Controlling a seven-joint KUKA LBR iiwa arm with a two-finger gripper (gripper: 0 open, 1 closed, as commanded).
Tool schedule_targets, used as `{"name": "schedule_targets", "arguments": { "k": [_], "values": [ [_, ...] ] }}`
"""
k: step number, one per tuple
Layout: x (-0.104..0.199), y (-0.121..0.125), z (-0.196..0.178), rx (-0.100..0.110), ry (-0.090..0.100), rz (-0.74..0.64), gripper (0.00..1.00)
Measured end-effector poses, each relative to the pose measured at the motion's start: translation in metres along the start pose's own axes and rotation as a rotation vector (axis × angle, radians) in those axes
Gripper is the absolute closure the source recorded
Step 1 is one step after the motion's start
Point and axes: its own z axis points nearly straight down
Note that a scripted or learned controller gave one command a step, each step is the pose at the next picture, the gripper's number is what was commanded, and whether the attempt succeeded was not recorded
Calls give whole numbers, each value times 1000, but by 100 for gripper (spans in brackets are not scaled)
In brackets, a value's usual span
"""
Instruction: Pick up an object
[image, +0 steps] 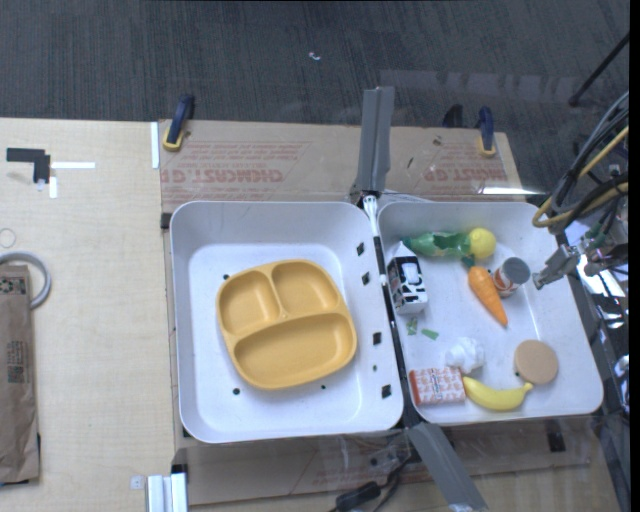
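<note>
Hand (552, 268): grip state unclear, at right bin's (590, 400) edge | smooth tapered carrot (488, 294) | curved glossy banana (497, 395)

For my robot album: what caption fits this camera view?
Yellow three-section plastic plate in left white bin; orange toy carrot, yellow toy banana in right bin.

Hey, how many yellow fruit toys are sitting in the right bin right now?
2. A banana lies near the front edge of the right bin, beside a red-and-white packet. A lemon sits toward the back, touching a green toy. Nothing seems hidden.
</note>
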Motion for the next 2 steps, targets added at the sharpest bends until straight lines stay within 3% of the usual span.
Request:
{"name": "schedule_targets", "arguments": {
  "k": [1,2],
  "values": [
    [11,30,121,-2,-1,-163,0],
    [33,40,141,-1,1,-118,0]
  ]
}}
